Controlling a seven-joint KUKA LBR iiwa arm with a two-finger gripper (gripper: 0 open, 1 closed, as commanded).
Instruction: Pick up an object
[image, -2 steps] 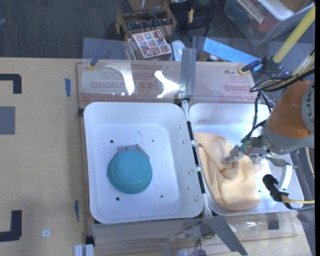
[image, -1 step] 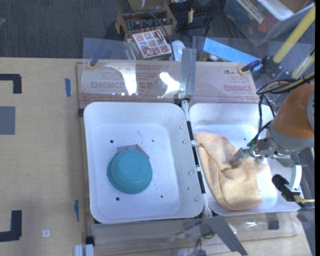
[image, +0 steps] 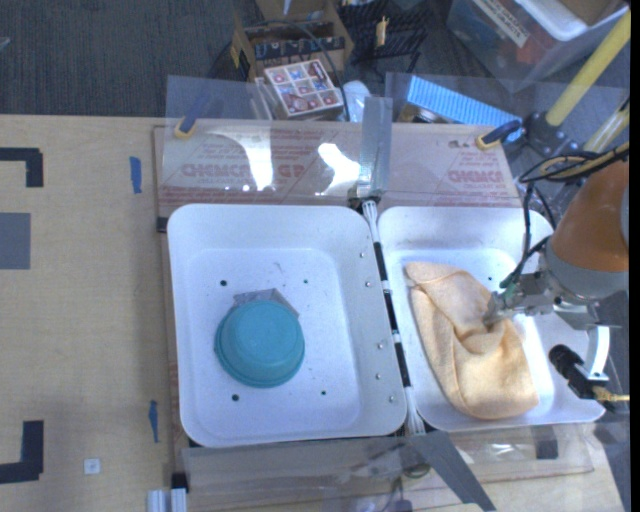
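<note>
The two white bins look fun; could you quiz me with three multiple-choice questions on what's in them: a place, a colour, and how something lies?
1. Where is the bowl?
A. left bin
B. right bin
C. on the wooden bench

2. What colour is the cloth?
A. teal
B. pale orange
C. black

3. How does the cloth lie?
A. neatly folded square
B. hanging over the bin's edge
C. rumpled, inside the bin

Answers:
1. A: the teal bowl sits upside down in the left bin, partly over a grey scrap.
2. B: it is pale orange against the white right bin.
3. C: it shows creases and uneven edges, all within the bin's walls, with the end effector down at its top.
</note>
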